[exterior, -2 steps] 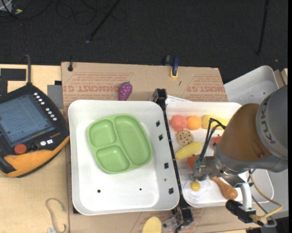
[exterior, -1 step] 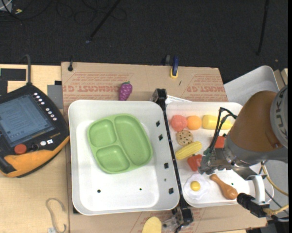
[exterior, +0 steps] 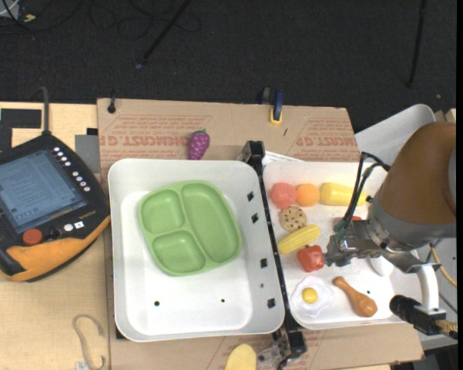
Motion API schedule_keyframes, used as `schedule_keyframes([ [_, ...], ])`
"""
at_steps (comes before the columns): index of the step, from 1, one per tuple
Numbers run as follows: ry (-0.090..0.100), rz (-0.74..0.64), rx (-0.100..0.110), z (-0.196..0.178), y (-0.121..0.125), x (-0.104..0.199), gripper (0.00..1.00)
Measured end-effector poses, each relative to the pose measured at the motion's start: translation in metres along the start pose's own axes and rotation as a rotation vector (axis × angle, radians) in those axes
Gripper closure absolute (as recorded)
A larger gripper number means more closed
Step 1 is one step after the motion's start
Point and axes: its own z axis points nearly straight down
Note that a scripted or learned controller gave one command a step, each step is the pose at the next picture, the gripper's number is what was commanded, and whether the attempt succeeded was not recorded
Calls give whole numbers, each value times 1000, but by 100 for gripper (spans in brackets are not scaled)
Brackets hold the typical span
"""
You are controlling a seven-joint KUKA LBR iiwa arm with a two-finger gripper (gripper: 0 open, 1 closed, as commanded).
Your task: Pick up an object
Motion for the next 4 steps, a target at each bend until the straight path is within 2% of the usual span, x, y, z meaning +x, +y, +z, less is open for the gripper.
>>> schedule_keyframes([
  [1, 0, 1, 3, -11, 0, -1, 100],
  [2, 1, -3, 3, -20, 30, 38, 100],
  [3, 1, -3, 4, -7, 61, 86, 100],
  [4, 1, -3, 3, -9, 94, 133, 100],
])
